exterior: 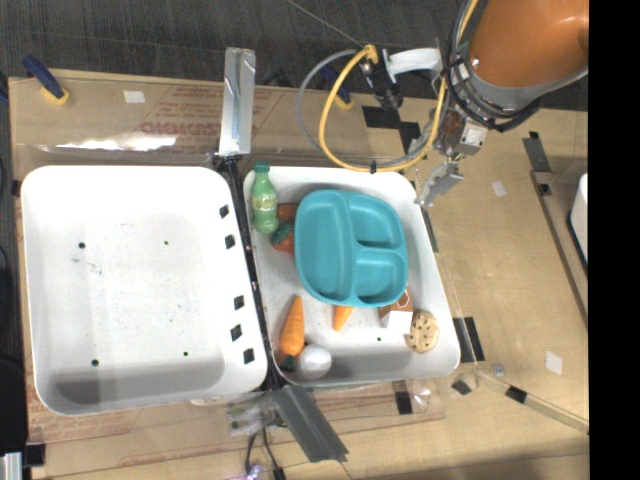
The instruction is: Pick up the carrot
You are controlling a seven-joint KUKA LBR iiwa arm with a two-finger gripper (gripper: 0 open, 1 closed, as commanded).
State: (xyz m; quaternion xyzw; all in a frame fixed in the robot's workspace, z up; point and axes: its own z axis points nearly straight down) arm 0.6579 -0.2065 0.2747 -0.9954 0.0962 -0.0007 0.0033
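The carrot (291,326) is orange and tapered. It lies in the right bin (441,298) near its front left corner, pointing roughly front to back, just left of a teal divided plate (353,245). A smaller orange piece (342,316) sticks out from under the plate's front edge. My gripper (438,182) hangs over the right bin's back right corner, well away from the carrot and above the rim, with nothing seen in it.
A green bottle (263,197) stands at the right bin's back left. A white ball (315,360) touches the carrot's front end. A cookie (423,331) lies front right. The left bin (40,268) sits beside it. Yellow and grey cables (335,98) loop behind the bins.
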